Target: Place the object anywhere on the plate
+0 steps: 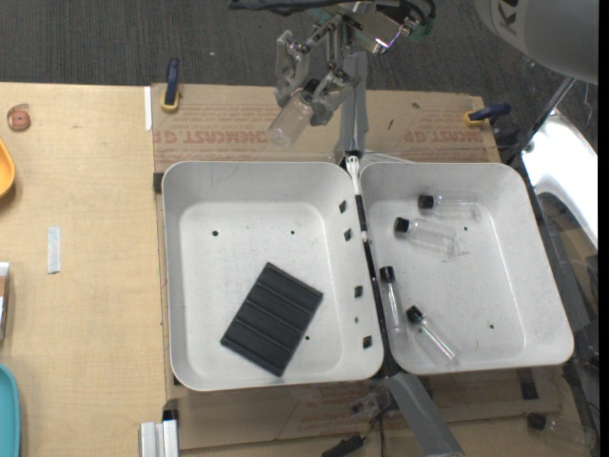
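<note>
Clear plastic vial [293, 122] sits clamped between the fingers of the tool [306, 91], up above the back edge of the left bin [190, 255], whose floor carries the ridged black plate [272, 318], while four more black-capped vials [433, 238] lie loose in the right bin [533, 284]
</note>
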Motion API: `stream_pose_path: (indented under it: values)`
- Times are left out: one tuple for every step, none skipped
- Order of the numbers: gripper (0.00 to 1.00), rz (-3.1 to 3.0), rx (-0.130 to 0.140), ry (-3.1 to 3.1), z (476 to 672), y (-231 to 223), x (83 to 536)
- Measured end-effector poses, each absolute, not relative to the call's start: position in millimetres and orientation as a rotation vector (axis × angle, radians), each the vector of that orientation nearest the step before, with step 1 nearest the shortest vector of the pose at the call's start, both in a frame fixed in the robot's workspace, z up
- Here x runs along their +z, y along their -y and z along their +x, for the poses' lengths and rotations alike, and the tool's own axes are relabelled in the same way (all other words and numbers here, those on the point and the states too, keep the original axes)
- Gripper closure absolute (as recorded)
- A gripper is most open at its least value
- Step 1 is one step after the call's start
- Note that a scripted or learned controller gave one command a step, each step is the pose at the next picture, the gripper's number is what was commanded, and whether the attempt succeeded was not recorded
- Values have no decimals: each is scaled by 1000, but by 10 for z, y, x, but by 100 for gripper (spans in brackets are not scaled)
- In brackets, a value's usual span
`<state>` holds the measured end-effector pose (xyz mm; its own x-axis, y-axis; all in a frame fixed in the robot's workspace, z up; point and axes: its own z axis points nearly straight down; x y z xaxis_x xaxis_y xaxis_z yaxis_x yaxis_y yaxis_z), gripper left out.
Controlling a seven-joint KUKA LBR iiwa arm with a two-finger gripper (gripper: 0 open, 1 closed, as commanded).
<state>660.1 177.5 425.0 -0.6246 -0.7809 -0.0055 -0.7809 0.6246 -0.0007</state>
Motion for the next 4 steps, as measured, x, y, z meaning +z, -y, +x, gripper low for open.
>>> stream_pose_path:
  values:
    - [100, -2013, 4, -2406, 6605, -2136, 4413]
    - [100, -2001, 8, -2411, 6625, -2114, 4497]
    - [100, -1988, 12, -2415, 6644, -2096, 4583]
    - [100, -1976, 17, -2419, 6663, -2078, 4669]
